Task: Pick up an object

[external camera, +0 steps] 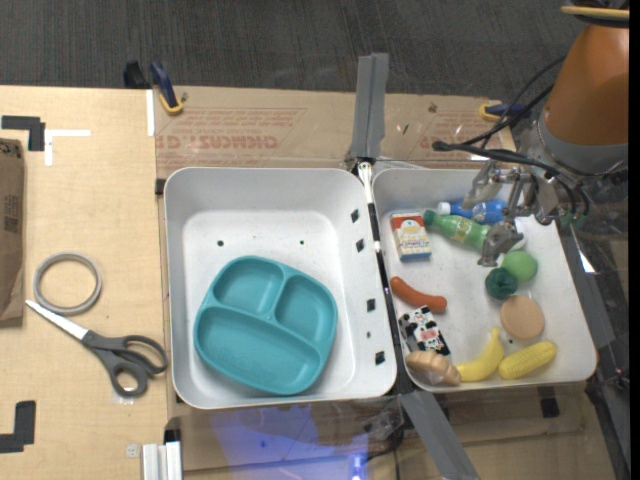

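Observation:
The right bin [585, 298] holds several small items. A green bottle [458, 228] and a blue bottle [475, 210] lie near its back, next to a white and orange carton [411, 236]. My gripper [499, 244] hangs over the bin's back right, open, just right of the green bottle and above a light green fruit [520, 265] and a dark green ball [500, 284]. Nothing sits between its fingers. Toward the front lie a red sausage [418, 293], a black-and-white toy [424, 331], a tan round item [521, 318], a banana [483, 360] and a yellow corn-like piece [527, 359].
The left bin [185, 228] carries a teal divided plate [266, 323]. On the bench to the left lie scissors [100, 343] and a tape ring [67, 282]. A grey upright bar [370, 108] stands behind the seam between the bins. Cables trail from the arm at the right.

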`<state>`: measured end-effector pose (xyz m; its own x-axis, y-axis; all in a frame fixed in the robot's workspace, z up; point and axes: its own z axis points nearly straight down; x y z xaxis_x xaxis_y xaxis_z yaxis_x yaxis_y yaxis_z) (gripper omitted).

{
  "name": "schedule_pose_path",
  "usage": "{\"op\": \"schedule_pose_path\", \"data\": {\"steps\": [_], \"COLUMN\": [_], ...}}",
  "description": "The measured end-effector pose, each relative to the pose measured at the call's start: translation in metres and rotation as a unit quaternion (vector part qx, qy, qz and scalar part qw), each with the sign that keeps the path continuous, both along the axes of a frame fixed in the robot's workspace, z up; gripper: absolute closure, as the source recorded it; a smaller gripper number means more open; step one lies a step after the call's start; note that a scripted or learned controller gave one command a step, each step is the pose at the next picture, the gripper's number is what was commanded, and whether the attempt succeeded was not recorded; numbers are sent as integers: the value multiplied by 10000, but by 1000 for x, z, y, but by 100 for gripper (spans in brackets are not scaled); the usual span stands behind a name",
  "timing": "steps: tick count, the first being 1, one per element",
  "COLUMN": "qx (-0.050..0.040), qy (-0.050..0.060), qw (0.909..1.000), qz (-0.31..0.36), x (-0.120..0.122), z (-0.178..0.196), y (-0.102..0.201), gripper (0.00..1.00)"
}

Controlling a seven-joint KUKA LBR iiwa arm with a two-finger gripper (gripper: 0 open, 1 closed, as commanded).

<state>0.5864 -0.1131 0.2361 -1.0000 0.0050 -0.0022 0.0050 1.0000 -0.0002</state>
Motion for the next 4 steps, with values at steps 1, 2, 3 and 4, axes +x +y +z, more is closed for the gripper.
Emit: {"op": "schedule_pose_path", "data": {"steps": [1,2,3,4], "qx": [-11,-17,-10,-3], "qy": [-54,-89,-86,-14], "qw": [9999,10000,9993,9995], "qz": [129,-36,-364,-303], "x": [4,-49,28,1], "z": [-137,-136,-136,-142], "y": [11,3,0,-62], "gripper": [0,0,0,0]}}
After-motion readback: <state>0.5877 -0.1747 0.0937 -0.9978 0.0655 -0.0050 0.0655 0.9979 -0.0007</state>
